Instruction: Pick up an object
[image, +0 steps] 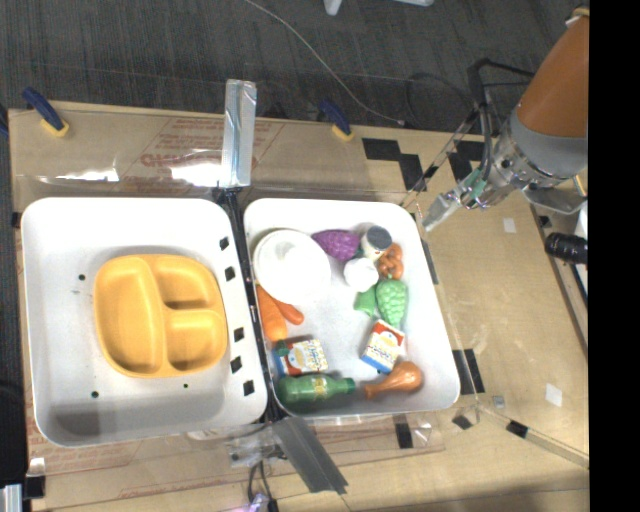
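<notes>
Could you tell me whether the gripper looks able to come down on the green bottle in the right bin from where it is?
Probably yes: the green bottle lies uncovered along the near wall of the right bin, and the gripper hangs outside the far right corner.

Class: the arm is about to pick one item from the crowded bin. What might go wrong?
1. The green bottle lies against the bin's near wall, leaving little room around it.
2. The carton touches the green toy; a grab may disturb both.
3. The claw sits outside the bin.

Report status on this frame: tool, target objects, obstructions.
Tool outside right white bin, off its upper-right corner, nothing held. Toy food heaped in that bin, untouched. Yellow divided tray in left white bin. Path unobstructed.
</notes>
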